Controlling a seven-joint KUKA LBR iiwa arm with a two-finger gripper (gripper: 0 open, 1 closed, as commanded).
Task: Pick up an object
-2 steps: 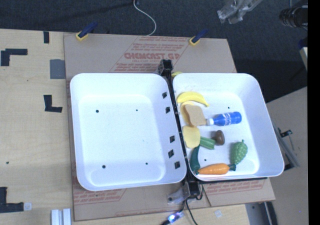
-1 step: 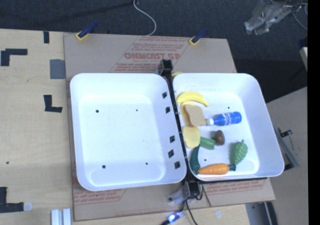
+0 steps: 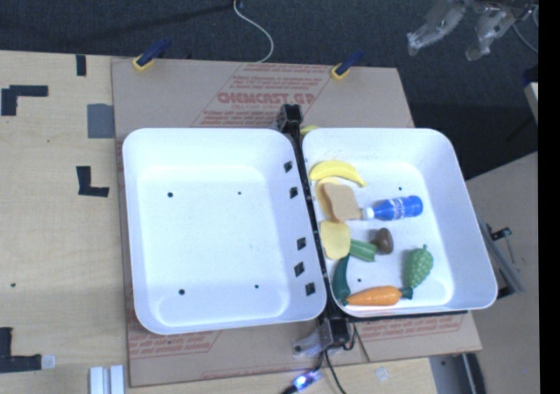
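My gripper [image 3: 455, 33] hangs at the top right, well above and behind the right bin [image 3: 437, 156], with its two fingers spread open and nothing between them. In the right bin lie a yellow banana [image 3: 337, 173], a tan bread slice [image 3: 341, 202], a blue bottle [image 3: 395, 207], a pale yellow piece [image 3: 335, 239], a small brown item [image 3: 382, 241], a green strawberry-like fruit [image 3: 417, 266], a dark green vegetable [image 3: 341, 277] and an orange carrot [image 3: 374, 297].
The left bin [image 3: 140, 208] stands next to the right one, joined by a black clipped divider [image 3: 300, 208]. Both rest on a cardboard sheet [image 3: 254, 94] with yellow-blue clamps [image 3: 150, 54] at the back. A white cable [image 3: 249, 20] trails behind.
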